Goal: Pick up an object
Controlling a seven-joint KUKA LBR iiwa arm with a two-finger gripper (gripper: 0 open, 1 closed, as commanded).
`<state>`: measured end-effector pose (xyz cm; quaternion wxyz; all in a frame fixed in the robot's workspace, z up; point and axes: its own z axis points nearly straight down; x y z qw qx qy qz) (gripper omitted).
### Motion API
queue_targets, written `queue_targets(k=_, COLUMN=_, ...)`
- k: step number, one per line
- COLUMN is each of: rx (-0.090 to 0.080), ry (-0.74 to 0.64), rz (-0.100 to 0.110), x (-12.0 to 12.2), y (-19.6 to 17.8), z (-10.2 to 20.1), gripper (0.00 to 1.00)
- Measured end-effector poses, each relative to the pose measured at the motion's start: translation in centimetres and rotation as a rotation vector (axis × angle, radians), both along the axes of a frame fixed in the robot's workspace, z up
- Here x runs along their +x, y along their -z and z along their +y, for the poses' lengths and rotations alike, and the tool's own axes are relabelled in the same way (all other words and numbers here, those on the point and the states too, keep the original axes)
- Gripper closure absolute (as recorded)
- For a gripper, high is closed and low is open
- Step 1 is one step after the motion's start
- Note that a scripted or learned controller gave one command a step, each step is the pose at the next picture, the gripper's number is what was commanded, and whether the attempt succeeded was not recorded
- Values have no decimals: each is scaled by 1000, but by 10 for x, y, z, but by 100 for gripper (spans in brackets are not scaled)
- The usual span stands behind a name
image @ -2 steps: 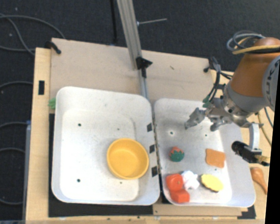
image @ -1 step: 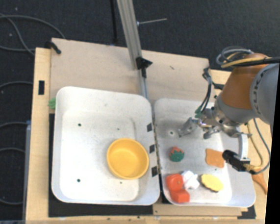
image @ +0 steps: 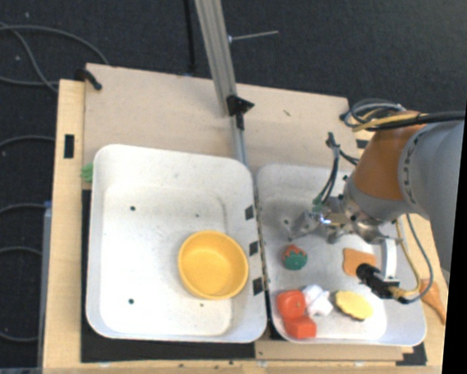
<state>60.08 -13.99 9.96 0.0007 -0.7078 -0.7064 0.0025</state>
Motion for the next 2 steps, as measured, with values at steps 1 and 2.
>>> queue_targets(k=1, rx=2, ry=5, rz=-8, x=2, y=-15, z=0, gripper=100)
queue_targets(k=2, rx=2, ry=-1, rz=-10, x=4, y=-63, z=-10, gripper=100)
